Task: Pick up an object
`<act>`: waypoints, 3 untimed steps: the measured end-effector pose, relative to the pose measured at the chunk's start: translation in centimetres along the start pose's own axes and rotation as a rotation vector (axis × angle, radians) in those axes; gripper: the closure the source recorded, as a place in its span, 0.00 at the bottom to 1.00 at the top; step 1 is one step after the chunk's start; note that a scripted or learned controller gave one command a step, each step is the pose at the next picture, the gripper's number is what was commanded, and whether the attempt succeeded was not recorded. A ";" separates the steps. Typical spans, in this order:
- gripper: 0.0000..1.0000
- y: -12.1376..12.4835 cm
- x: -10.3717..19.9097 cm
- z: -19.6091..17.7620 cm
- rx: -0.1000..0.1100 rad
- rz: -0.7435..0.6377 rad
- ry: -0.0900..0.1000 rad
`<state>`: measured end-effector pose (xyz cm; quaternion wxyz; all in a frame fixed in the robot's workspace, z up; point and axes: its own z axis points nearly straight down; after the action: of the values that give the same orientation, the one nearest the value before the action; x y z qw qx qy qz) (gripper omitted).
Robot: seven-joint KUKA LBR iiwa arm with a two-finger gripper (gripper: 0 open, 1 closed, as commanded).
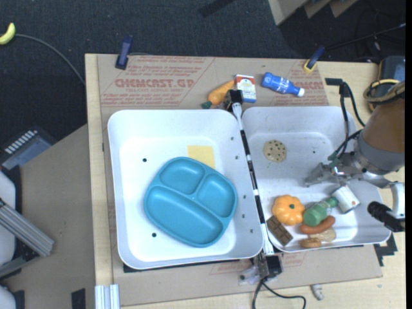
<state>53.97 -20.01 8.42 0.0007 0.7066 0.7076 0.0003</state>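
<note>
The gripper (320,172) hangs low over the right bin (302,124), its grey fingers (313,174) pointing left; whether they are apart or together cannot be told, and nothing shows between them. Just near of it lie a green bottle with a white cap (325,210), an orange pumpkin (288,209), a sausage (320,225) and a brown chocolate bar (279,231), bunched in the bin's near part. A cookie (275,150) lies farther off, alone. The left bin (129,172) bears a blue divided plate (190,200) and a yellow slice (200,154).
</note>
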 end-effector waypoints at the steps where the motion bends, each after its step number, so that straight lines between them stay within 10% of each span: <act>1: 0.00 -4.1 -2.5 -11.2 -0.001 0.002 -0.002; 2: 0.00 -0.6 5.9 0.0 0.001 0.000 0.001; 3: 0.00 10.1 7.9 -0.3 -0.001 -0.001 0.000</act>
<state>64.04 -12.06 8.68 0.0008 0.7064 0.7078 0.0006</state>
